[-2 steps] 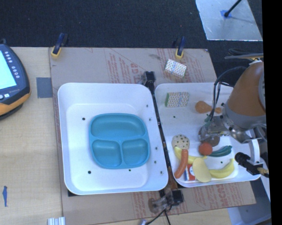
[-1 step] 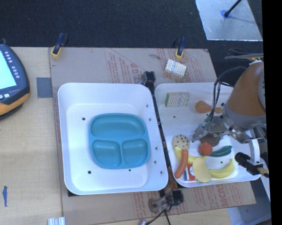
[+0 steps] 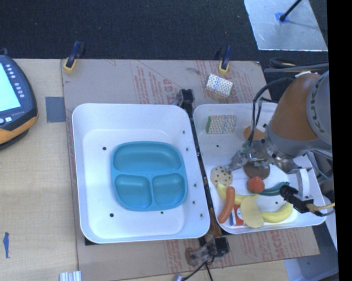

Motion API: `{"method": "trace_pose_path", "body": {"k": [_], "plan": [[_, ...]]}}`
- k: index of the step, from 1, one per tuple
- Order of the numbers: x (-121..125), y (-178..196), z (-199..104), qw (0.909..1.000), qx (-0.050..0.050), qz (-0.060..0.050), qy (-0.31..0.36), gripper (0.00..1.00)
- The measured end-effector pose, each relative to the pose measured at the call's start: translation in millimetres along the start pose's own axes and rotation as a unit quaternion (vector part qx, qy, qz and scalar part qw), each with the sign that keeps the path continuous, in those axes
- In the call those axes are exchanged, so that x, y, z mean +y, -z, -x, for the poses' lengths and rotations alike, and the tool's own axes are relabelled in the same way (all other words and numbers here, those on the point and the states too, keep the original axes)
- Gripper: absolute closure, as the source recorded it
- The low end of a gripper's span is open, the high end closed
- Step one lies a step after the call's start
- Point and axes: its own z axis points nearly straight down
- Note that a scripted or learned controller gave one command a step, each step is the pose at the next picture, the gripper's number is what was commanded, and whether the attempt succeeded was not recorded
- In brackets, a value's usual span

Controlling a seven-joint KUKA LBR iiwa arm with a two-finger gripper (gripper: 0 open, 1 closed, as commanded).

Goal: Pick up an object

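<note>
- Starting close to the camera, at 6 o'clock in the right bin [image 3: 226, 149], lie a yellow banana [image 3: 279, 214], a pale yellow slice [image 3: 252, 212] and an orange sausage [image 3: 227, 208]. They touch or sit just beside one another.
- A little farther in, a red ball [image 3: 256, 185] sits near the middle of the bin. A green toy [image 3: 272, 191] is just beside it at 4 o'clock, and a spotted cookie [image 3: 221, 176] is at 9 o'clock.
- The gripper [image 3: 254, 160] hangs low, just past the red ball at its 12 o'clock. I cannot tell if it is open or shut, and I see nothing held in it.
- The red ball looks like the closest thing to pick up.
- It could roll away if the gripper comes down off to one side, because it is round.
- The toys are crowded, so the gripper could bump the green toy or push two things at once.
- Farther back, at 12 o'clock in the bin, are a small orange toy [image 3: 248, 132] and a green dotted pad [image 3: 222, 124].
- The left bin [image 3: 95, 146] holds a blue plate [image 3: 148, 174], well apart from the gripper.
</note>
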Motion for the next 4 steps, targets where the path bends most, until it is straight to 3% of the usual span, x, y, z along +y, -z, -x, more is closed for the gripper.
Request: {"method": "trace_pose_path", "body": {"k": [1,2,3,4], "plan": [[16.5,64.2,48.4,1.0000,0.002,-0.003,-0.002,0.00],[-16.9,-3.7,32.8,1.0000,0.002,-0.005,-0.001,0.00],[30.4,-3.0,3.5,1.0000,0.002,-0.004,0.000,0.00],[30.3,7.1,4.6,1.0000,0.002,-0.005,0.000,1.00]]}}
